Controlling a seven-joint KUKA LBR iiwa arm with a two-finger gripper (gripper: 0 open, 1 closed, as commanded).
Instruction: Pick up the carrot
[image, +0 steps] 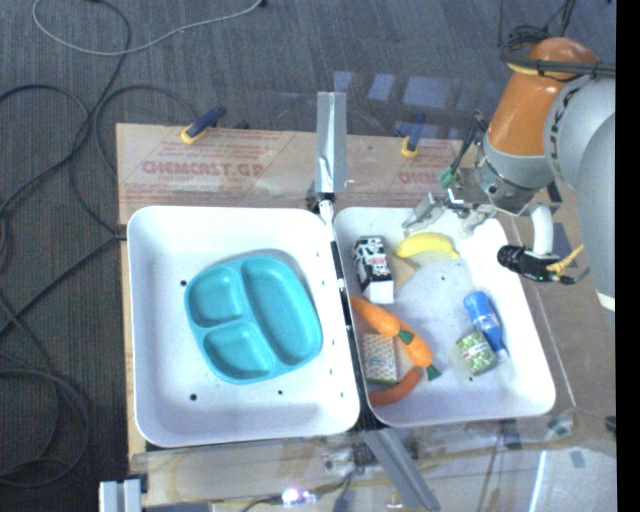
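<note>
while the gripper (437, 209) hangs over the far edge of the right bin (530, 385), i see its fingers spread wide with nothing between them, just beside the banana (428, 245). the carrot (390, 322) lies well apart from it, near the bin's left wall, between the milk carton (374, 267) and a sausage (392, 390); the left bin (160, 400) holds a blue tray (254, 316).

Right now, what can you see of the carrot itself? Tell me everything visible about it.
The carrot is a smooth orange toy, plastic-looking, tapered, with a small green stub at its lower right end. It lies flat and slantwise in the right bin, near that bin's left wall, tip toward upper left. It rests partly over a beige waffle-like piece, with a reddish sausage just below. The gripper is well above it, near the banana, not touching it.
</note>
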